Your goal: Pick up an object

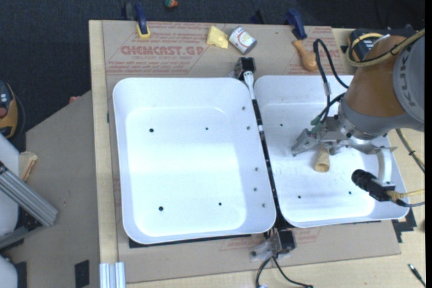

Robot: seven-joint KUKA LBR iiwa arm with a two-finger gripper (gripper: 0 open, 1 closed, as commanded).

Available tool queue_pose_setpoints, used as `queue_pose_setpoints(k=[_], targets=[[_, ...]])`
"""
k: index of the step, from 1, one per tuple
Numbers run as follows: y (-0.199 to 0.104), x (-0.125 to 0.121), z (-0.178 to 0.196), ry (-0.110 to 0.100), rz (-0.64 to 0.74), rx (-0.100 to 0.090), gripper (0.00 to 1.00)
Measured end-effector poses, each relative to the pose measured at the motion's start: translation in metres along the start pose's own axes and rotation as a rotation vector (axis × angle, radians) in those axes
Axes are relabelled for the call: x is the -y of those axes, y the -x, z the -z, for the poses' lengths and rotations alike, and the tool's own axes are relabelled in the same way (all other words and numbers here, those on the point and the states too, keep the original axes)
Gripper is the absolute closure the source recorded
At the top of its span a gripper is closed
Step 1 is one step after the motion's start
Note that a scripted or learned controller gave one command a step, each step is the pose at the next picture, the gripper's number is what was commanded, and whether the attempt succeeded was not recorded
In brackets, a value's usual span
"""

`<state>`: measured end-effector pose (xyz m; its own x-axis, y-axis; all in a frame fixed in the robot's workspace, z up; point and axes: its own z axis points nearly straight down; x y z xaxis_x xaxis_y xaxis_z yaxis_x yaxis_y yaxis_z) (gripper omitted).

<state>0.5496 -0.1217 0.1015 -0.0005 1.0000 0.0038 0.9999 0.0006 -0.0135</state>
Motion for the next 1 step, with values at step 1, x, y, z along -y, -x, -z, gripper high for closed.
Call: queue_pose_setpoints(k=[1], targets=[[0.0432,0.0067,-0.0183,0.009,-0.003,0.002,0.0]])
